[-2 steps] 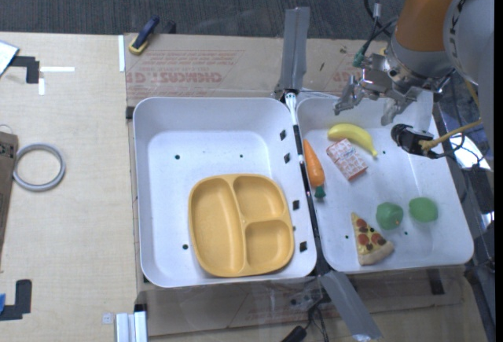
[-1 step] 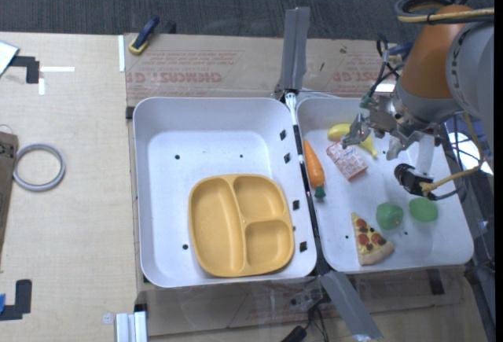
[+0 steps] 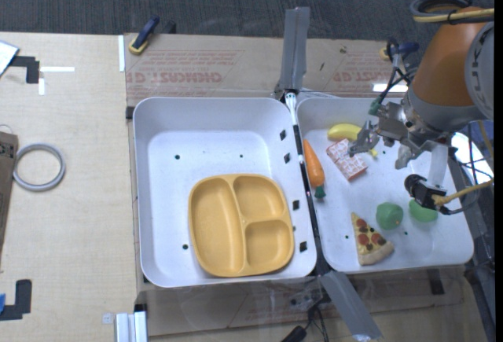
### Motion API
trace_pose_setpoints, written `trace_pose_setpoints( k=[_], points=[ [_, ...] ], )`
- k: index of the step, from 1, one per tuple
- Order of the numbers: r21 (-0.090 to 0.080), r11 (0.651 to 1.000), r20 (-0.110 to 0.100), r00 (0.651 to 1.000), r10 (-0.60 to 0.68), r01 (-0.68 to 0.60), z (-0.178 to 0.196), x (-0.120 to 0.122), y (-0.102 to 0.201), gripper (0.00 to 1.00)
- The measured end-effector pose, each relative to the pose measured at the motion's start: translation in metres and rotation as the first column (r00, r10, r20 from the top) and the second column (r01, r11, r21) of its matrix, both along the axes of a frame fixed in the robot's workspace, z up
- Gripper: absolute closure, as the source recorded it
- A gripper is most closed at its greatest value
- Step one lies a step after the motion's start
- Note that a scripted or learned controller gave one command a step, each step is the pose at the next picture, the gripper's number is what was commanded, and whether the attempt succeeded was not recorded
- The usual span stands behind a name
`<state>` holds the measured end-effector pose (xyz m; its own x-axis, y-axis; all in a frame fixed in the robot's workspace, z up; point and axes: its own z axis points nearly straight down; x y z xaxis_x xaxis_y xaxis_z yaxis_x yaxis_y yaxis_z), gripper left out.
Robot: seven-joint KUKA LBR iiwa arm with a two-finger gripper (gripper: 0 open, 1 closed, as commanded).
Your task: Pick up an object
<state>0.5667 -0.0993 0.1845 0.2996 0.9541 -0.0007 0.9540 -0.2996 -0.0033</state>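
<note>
the arm enters from 3 o'clock and hangs over the right bin (image 3: 440,258). the gripper (image 3: 369,141) sits near the bin's 12 o'clock area, just above a pink-and-white block (image 3: 346,159) and beside a banana (image 3: 343,131); whether it is spread or pressed together cannot be told. a carrot (image 3: 314,167) lies at the bin's 9 o'clock edge. a pizza slice (image 3: 369,239) and two green objects (image 3: 389,215) lie toward 6 o'clock. the left bin (image 3: 157,144) holds a yellow divided plate (image 3: 240,224).

The hand (image 3: 376,140) hovers beside the banana (image 3: 343,130), seemingly empty.
</note>
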Motion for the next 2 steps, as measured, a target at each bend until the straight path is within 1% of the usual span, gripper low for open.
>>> trace_pose_setpoints(
  k=[1, 2],
  points=[
    [-0.001, 0.994, 0.001, 0.994, 0.113, -0.113, -0.0886, 0.0437, 0.0056, 0.00],
    [-0.001, 0.994, 0.000, 0.994, 0.110, -0.110, -0.0788, 0.0438, 0.0044, 1.00]
  ],
)
